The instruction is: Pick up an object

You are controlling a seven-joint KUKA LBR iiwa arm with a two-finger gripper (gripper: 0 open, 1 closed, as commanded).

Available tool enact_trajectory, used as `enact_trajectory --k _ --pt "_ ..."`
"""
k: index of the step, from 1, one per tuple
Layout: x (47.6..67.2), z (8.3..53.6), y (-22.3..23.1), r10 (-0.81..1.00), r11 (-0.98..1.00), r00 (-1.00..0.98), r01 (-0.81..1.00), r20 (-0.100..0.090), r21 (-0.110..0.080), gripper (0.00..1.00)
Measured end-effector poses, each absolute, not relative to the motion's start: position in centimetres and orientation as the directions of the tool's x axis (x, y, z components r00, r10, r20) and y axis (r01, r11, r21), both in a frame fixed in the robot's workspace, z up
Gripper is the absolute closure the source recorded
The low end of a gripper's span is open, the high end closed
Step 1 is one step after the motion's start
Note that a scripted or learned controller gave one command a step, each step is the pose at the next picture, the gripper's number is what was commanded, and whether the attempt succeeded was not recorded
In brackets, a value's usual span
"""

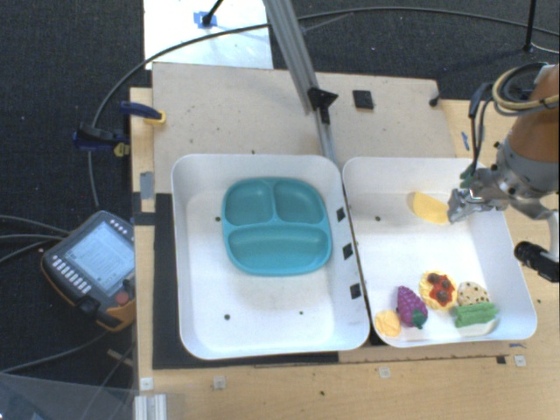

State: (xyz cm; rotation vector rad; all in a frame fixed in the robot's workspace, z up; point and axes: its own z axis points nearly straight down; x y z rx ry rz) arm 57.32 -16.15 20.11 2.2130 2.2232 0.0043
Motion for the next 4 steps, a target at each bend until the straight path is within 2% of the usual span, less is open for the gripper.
enact_trajectory --k 1,4 --pt "57.5 25.5 -16.2 1.0 0.006 -0.006 1.0 -0.002 0.007 1.0" --pt "62.7 22.4 -2.3 1.0 0.01 -0.01 1.0 0.001 0.004 1.0"
